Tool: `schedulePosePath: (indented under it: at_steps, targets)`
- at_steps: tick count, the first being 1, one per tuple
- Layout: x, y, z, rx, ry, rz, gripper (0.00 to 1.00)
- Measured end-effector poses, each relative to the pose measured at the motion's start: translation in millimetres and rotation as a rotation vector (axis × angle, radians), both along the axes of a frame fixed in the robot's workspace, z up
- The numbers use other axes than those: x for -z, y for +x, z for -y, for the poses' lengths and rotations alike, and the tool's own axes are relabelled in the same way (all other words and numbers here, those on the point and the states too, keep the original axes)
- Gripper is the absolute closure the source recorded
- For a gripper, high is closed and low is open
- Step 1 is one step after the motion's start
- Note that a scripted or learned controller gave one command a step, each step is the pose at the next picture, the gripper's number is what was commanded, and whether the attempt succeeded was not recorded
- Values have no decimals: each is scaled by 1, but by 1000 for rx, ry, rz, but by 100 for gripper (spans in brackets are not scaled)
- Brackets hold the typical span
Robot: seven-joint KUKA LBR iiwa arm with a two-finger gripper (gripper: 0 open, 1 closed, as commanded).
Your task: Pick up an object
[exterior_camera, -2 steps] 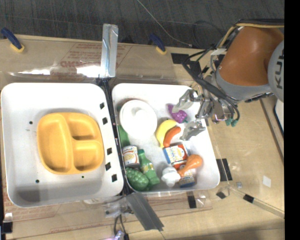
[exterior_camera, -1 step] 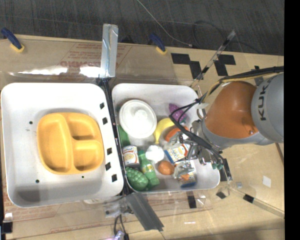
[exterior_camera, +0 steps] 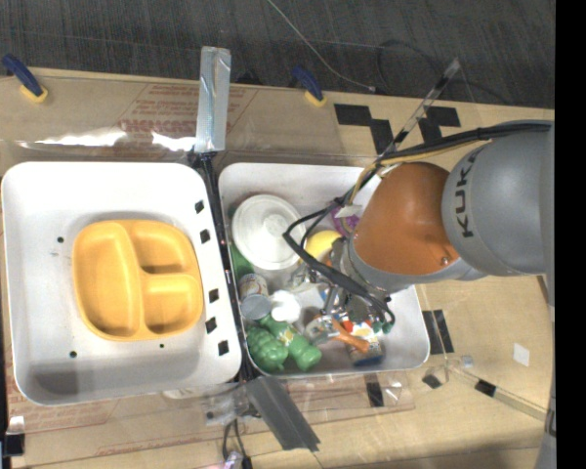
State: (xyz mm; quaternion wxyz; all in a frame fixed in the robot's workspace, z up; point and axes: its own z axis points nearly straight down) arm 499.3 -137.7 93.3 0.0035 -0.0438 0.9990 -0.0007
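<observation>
The grey KUKA arm with the orange band [exterior_camera: 439,225] is seen reaching in from the right and bent down over the right shallow white bin [exterior_camera: 273,177], presumably so that the clutter there can be searched for something to lift. The left shallow white bin [exterior_camera: 29,262] is occupied by a yellow plastic tray with three compartments [exterior_camera: 137,277], set flat in its middle, well apart from the arm. In the right bin a round white lidded container [exterior_camera: 264,228] is found at the upper left, a yellow rounded object [exterior_camera: 320,245] just beside the wrist, and green plastic pieces [exterior_camera: 278,350] near the lower wall. The two-finger gripper [exterior_camera: 344,311] is lowered among small mixed items; whether it is open or closed cannot be told, and no object is seen held.
</observation>
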Motion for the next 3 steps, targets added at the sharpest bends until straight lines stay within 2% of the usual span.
schedulePosePath:
  at_steps: [1,2,3]
  targets:
    - [0,4,51,-57,-1,-4,0]
    - [0,29,28,-181,1,-3,0]
    - [2,-9,59,-297,0,-8,0]
